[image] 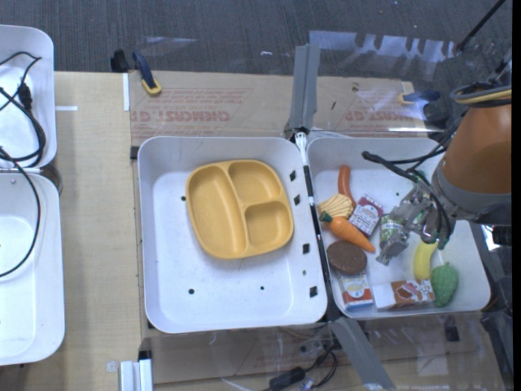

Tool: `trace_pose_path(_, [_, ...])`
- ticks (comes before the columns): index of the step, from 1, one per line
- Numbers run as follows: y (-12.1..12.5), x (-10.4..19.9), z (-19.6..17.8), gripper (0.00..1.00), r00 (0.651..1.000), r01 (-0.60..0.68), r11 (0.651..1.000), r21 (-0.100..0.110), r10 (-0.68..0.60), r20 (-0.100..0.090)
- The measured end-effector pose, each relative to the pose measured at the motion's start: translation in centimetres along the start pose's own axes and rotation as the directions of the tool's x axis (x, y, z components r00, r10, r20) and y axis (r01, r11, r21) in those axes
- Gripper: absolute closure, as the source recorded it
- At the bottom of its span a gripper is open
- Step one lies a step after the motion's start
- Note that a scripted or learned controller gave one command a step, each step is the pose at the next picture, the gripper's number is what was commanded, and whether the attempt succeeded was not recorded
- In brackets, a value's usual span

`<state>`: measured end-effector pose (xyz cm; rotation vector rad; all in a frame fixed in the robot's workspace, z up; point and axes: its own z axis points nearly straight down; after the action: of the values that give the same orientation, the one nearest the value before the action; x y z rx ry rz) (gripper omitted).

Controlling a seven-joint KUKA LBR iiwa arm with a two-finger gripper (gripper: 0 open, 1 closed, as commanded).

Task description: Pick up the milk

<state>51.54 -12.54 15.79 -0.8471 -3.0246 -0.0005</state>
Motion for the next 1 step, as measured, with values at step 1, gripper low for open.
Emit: trace_pose_path(1, [-0.79,1.61,-12.60,0.00,0.944,-0.330,0.944,0.000,0.330,0.002])
